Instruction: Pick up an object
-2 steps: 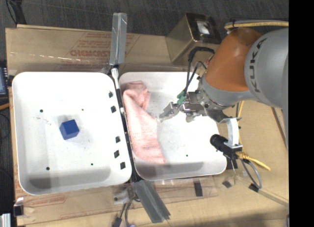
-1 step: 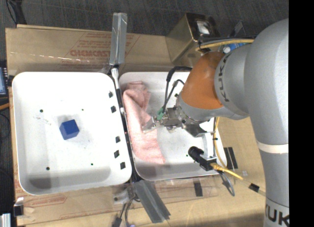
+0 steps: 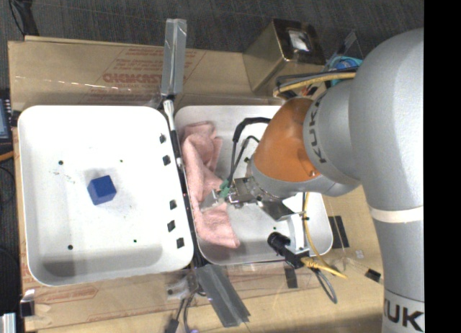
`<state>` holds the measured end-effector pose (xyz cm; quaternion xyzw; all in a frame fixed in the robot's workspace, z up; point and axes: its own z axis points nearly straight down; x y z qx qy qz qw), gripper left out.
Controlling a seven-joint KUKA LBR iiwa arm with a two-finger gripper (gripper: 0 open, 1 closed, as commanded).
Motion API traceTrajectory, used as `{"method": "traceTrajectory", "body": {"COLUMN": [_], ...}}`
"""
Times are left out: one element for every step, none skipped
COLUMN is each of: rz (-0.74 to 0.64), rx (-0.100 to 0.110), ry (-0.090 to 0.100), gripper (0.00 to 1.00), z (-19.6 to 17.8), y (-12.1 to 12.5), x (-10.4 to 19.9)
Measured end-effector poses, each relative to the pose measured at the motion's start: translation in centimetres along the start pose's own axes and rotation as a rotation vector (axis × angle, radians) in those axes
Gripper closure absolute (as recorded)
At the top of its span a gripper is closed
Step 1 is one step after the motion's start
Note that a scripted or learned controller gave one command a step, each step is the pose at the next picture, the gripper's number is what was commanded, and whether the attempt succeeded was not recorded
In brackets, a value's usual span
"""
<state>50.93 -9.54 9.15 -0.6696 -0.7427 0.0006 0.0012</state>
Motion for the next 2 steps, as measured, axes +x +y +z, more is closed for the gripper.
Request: {"method": "traceTrajectory", "body": {"rz": [-0.002, -0.22], "rx": [0.002, -0.001], "ry": [0.0, 0.0], "gripper": [1.0, 1.0], "z": [-0.9, -10.0], "y": [0.0, 1.8], "x": [-0.1, 2.2]}}
